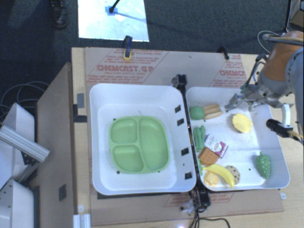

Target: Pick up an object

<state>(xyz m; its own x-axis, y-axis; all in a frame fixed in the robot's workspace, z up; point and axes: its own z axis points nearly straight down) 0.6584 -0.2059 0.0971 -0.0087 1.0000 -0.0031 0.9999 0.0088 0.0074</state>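
Yellow lemon (242, 123) just below tool (236, 102) (grip state unclear) | hotdog (212, 111) beside | banana (222, 173) well apart

Dark carpet floor (199, 13) (pale sheet (113, 13) upon it)

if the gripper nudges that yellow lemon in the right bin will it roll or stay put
The lemon looks rounded and smooth, so it would probably roll rather than stay. It lies apart from the other items, leaving room to travel. Its curved sides might slip from the gripper.
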